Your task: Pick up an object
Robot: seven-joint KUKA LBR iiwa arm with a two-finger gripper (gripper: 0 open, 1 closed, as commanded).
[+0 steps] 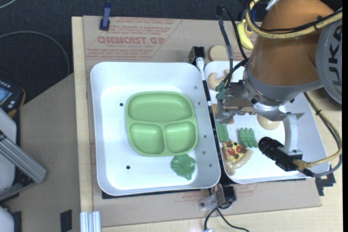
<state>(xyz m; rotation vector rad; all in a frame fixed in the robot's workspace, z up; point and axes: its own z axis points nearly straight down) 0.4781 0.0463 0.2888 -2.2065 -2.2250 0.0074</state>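
My gripper [227,107] hangs low over the left side of the right bin [261,174], close to the wall between the two bins. The orange wrist band covers much of that bin from above. Just below the gripper lie a green strip-shaped toy [222,132], a green ridged toy [248,137] and a toy pizza slice [237,152]. A beige piece [213,80] sits at the bin's far left corner, and a pale round piece [270,123] shows under the wrist. I see nothing held in the gripper.
The left bin [109,117] holds a green divided plate [161,122] and a green leafy toy [184,165] near its front right corner. A beige round thing [218,52] and a yellow thing [244,35] lie behind the right bin. A cardboard sheet [130,35] underlies the bins.
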